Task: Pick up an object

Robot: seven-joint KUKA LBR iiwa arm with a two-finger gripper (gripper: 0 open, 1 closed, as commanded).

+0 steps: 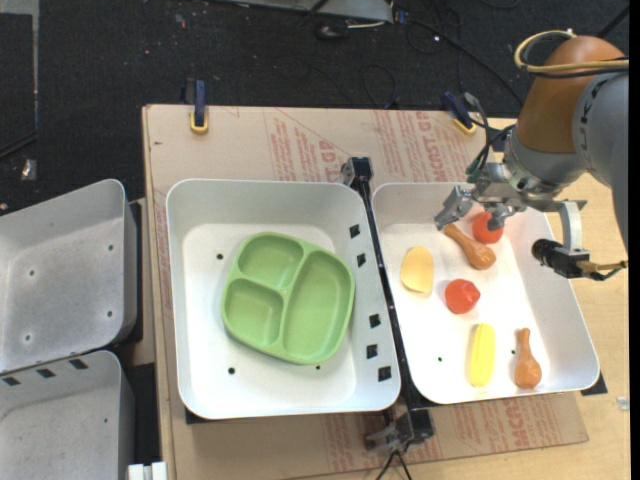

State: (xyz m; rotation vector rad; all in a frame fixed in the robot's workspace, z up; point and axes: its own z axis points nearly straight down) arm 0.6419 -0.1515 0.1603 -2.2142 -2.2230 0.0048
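The right bin holds several toy foods. A brown drumstick and a red round piece lie near its back. Further forward are a pale yellow slice, a red tomato, a yellow corn-like piece and an orange drumstick. My gripper hangs over the back of this bin, just above the brown drumstick and the red piece. Its fingers are spread open with nothing held between them.
The left bin holds a green divided plate. A black divider runs between the two bins. The arm's grey body with its orange band reaches in from the right, above the right bin's far corner.
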